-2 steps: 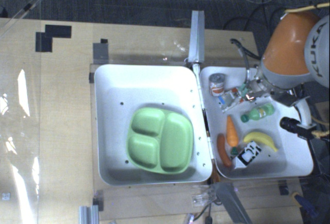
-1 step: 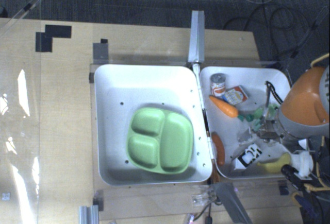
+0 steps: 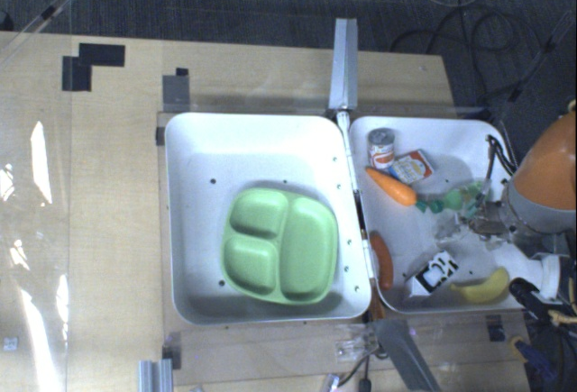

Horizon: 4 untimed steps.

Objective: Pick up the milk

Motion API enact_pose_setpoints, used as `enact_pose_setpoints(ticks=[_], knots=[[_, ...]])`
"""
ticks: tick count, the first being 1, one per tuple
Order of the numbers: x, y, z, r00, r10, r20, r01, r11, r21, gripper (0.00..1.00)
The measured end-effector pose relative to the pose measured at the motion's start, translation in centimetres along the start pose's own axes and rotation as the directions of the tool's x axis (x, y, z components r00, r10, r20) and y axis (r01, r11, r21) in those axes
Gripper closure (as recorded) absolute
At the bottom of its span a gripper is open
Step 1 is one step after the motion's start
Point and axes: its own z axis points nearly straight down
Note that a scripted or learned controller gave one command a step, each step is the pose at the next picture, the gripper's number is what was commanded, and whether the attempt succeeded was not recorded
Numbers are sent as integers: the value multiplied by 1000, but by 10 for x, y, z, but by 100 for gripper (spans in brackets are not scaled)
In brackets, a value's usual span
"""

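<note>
While I watch from above, the scene reads so:
Milk: small black-and-white printed carton (image 3: 435, 272) lying tilted near the front of the right white bin (image 3: 469, 136), just beside a yellow banana (image 3: 482, 287).
Gripper: metal two-finger gripper (image 3: 482, 221) low over the right bin's middle, apart from the carton; I cannot tell its opening.
Left bin: green divided plastic plate (image 3: 281, 245).
</note>
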Motion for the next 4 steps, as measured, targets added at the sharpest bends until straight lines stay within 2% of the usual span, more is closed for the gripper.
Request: enact_pose_setpoints(ticks=[1, 2, 3, 4], knots=[[70, 10, -33, 990, -144, -1, 144, 990, 6, 0], [54, -17, -1, 922, -387, 0, 387, 922, -3, 0], [80, -19, -1, 838, -546, 5, 546, 838, -5, 0], [76, 41, 0, 680, -734, -1, 734, 680, -1, 0]])
